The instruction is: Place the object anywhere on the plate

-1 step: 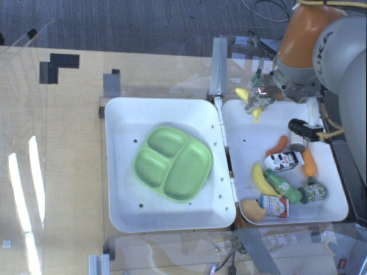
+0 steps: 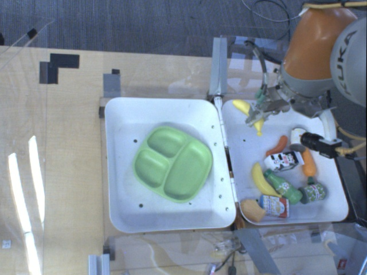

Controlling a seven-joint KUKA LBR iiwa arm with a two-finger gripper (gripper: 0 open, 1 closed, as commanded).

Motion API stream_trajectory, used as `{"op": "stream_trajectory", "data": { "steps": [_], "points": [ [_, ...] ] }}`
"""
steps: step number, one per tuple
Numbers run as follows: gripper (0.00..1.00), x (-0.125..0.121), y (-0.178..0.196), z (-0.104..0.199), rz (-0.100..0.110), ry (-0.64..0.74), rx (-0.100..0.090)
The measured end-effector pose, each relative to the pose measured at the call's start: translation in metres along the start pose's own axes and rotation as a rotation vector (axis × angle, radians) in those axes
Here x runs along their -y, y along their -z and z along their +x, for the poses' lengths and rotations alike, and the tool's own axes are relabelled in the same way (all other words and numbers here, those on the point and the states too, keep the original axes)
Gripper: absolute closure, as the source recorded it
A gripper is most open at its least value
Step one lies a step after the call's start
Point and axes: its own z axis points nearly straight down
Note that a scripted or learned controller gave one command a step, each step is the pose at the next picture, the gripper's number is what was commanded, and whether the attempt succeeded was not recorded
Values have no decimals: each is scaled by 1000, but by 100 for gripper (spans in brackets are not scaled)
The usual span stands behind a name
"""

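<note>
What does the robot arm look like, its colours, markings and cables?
The arm is grey, with a rounded orange band above the wrist and dark letters on the grey shell. Thin black cables loop beside it. The gripper is a metal part with wires on it.

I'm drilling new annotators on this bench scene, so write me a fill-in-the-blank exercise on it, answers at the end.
1. The green plate has ___ compartments.
2. The plate lies in the ___ bin of the camera view.
3. The gripper hangs over the ___ bin, near a small yellow object at its far end.
4. The banana lies beside a green ___.

Missing words: three; left; right; bottle
</note>
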Motion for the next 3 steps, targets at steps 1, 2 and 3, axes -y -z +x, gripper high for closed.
{"op": "stream_trajectory", "data": {
  "steps": [1,2,3],
  "points": [
    [100,-12,-59,82,6,-337,-2],
    [0,-12,-58,82,5,-337,-2],
    [0,66,-58,108,4,-233,-2]
  ]
}}
